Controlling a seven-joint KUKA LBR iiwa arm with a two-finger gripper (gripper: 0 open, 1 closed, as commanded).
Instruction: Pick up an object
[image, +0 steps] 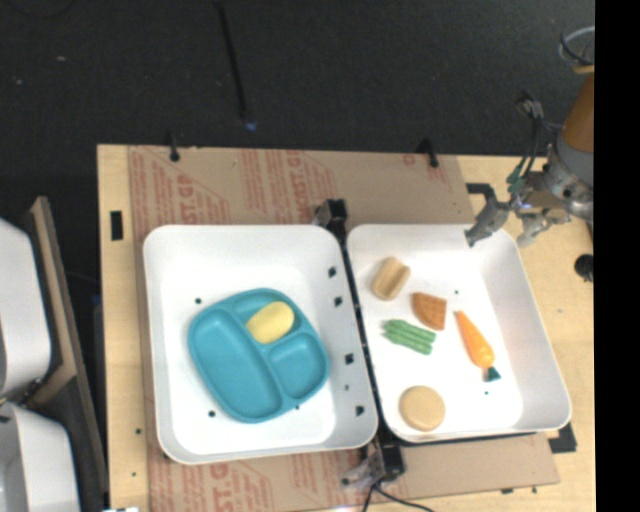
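White bins sit side by side on the cardboard-covered table (230, 185), and nearest the camera in the right bin (535, 385) lies a round tan cookie (422, 407) by the front wall. Just behind it, toward the middle, come the green beans (410, 335), lying slantwise, with the carrot (476, 343) to their right, its tip pointing toward the back and its dark stem end toward the front. An orange wedge (430, 309) lies between beans and carrot, slightly farther back, close to both. Farther still is a tan bread roll (390, 278), apart from the rest. In the left bin (175, 270) a blue divided plate (257, 354) lies at a tilt, and a yellow piece (270, 322) rests in its rear compartment. At the far right corner of the right bin, the claw (506, 223) hovers over the rim, its two fingers spread apart with nothing between them; one fingertip (478, 230) reaches just inside the bin, well clear of the food. Behind it the grey arm (572, 165) leads off to the right.
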